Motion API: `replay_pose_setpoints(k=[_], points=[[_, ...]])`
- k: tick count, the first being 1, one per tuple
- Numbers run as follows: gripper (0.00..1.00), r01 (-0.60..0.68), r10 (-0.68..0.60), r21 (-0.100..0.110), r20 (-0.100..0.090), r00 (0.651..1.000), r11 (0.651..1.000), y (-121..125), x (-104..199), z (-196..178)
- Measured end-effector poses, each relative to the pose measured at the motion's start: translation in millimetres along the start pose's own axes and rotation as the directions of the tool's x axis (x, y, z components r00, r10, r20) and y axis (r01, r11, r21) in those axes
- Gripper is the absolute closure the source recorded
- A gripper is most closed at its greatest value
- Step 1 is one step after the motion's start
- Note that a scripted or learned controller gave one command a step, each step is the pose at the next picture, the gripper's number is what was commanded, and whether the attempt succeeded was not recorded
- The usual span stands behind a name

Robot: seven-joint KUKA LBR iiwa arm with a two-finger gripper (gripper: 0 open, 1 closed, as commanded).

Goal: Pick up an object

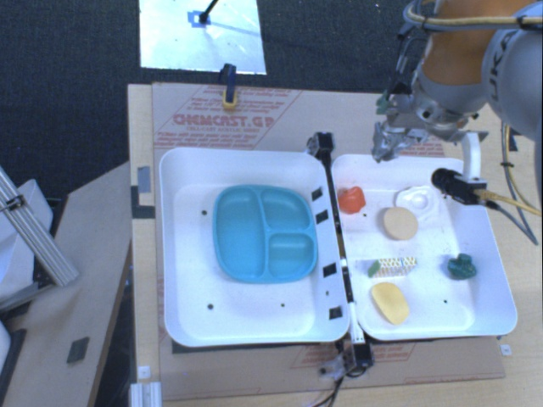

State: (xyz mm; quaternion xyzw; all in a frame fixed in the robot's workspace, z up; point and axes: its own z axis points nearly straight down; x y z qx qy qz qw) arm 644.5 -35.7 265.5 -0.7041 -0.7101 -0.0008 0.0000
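Tray [263, 234] in left bin [182, 253]; toys in right bin [492, 312].

Dark speckled floor [68, 66]. Shiny metal sheet [202, 22] lies on it beyond the tan counter [142, 227]. Cardboard [229, 117] covers counter top.

The right bin [496, 312] holds six small things lying loose: an orange-red piece [351, 199] near its left wall, a white fried-egg shape [415, 200] and a tan round disc [400, 224] just below it, touching or nearly so. Lower lie a small striped piece with a green end [390, 266], a dark teal lump [461, 266] toward the right, and a yellow oval [389, 302] nearest the front.
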Motion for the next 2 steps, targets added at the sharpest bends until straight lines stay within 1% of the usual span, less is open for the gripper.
replay_pose_setpoints(k=[2], points=[[1.00, 0.001, -0.001, 0.002, -0.001, 1.000, 1.000, -49, 102, 3]])
